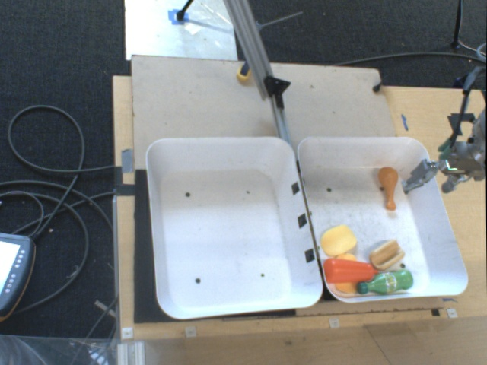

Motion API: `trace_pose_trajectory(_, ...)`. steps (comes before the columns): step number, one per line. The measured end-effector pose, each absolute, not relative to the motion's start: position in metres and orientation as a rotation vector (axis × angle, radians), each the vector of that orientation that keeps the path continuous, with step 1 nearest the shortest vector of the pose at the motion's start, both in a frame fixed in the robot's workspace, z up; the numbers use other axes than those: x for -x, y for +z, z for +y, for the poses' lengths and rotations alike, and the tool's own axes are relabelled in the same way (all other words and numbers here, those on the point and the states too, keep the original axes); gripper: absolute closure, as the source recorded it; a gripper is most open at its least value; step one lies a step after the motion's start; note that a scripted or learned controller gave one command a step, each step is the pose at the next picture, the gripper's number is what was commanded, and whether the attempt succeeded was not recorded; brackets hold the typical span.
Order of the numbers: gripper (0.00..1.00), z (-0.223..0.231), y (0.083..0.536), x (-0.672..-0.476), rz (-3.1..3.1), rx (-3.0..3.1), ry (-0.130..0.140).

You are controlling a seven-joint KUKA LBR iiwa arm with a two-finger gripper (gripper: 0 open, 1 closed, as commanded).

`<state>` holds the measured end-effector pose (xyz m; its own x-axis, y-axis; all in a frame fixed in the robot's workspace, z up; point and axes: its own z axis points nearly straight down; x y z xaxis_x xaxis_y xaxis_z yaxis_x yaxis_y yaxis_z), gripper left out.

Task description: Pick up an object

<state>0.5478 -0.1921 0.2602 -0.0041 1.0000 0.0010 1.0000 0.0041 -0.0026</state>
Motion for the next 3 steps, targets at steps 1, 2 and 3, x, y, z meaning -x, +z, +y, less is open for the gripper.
trace_pose_trajectory(1, 0.00, -0.192, 0.262, -0.549, -2.227, 2.217, -0.002)
trace_pose_trajectory(2, 0.00, -0.182, 0.209, -0.545, -2.222, 2.216, 0.002)
trace_pose_trajectory(3, 0.00, -0.177, 0.149, -0.539, -2.219, 2.217, 0.003)
